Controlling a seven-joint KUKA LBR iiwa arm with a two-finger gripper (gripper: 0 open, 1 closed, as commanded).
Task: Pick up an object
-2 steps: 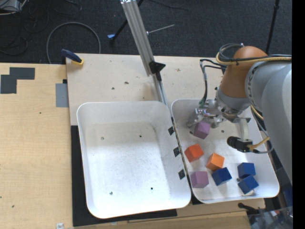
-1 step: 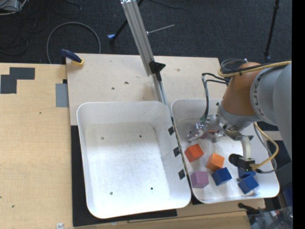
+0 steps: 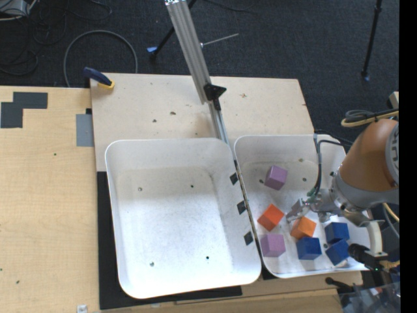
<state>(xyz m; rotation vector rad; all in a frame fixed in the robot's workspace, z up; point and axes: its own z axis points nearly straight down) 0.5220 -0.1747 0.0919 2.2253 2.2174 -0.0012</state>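
The right white bin (image 3: 287, 145) holds several small cubes. A purple cube (image 3: 275, 177) lies near its middle, an orange cube (image 3: 270, 217) by the left wall, and a second purple cube (image 3: 272, 244) at the front left. A second orange cube (image 3: 303, 227) sits in the front part, with three blue cubes (image 3: 309, 247) (image 3: 336, 231) (image 3: 339, 252) beside it to the right. My gripper (image 3: 304, 208) is low inside this bin, just above and behind the second orange cube, between the two orange cubes. The grey arm with its orange band (image 3: 368, 163) comes in from the right.
The left white bin (image 3: 130, 152) stands beside the right one, with black clips (image 3: 240, 206) along their shared wall. A slanted aluminium post (image 3: 192, 51) rises behind the bins. Cables (image 3: 365, 117) hang near the right bin's far corner.
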